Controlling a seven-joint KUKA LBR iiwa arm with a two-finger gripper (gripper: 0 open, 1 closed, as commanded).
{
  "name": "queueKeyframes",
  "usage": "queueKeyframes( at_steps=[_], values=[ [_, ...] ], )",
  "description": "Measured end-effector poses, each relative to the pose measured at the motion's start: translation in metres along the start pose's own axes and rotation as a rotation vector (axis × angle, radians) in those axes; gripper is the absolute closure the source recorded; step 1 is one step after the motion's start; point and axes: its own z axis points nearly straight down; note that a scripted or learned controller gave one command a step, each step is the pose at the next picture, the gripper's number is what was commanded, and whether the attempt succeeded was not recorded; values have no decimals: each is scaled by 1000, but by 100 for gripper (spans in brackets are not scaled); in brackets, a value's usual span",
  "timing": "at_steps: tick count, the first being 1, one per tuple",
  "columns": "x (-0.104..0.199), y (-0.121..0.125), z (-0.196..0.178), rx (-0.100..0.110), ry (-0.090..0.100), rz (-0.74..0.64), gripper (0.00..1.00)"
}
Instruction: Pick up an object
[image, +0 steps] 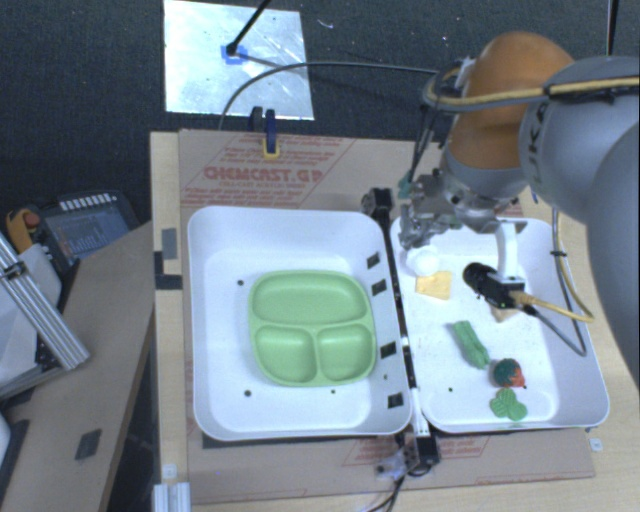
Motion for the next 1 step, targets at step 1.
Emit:
queueKeyframes(
  at_steps=[1],
  values=[
    [57,11,11,1,-1,1,100]
  ],
)
